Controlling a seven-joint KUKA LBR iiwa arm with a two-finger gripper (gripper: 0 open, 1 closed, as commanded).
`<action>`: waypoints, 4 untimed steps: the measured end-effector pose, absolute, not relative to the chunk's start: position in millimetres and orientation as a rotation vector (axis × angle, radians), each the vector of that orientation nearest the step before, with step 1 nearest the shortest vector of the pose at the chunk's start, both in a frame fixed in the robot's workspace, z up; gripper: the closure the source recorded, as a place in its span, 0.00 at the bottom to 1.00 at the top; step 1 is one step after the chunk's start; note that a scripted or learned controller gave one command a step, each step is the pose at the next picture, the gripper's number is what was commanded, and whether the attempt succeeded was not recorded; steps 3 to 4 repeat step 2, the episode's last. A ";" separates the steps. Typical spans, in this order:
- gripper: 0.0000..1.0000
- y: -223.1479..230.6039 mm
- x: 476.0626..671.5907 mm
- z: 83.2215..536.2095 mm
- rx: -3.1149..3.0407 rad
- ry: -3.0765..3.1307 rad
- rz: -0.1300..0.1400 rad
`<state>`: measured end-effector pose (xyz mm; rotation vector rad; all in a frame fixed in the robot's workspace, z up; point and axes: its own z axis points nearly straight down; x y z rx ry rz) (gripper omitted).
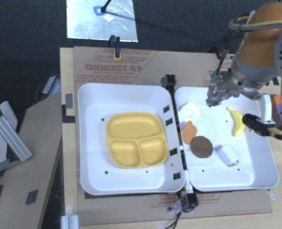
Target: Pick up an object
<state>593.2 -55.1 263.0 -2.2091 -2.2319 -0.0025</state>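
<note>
Faintly, the cardboard sheet (pixel 117 63) beneath the bins reads "CHEMCAST".

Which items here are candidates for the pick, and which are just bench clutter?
Job:
end effector, above right bin
banana
brown disc
orange piece
white piece
small white block

Lying about:
yellow divided tray in left bin
foil sheet

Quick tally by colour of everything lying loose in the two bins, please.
Yellow: 2, divided tray in the left bin, banana in the right bin
White: 2, blob, small block
Orange: 1, orange piece
Brown: 1, round disc
Total: 6
</note>
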 end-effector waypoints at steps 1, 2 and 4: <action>1.00 7.7 586.0 259.7 -2.209 -2.233 -0.003; 1.00 60.1 576.4 260.7 -2.209 -2.232 -0.003; 1.00 60.1 576.4 260.7 -2.209 -2.232 -0.003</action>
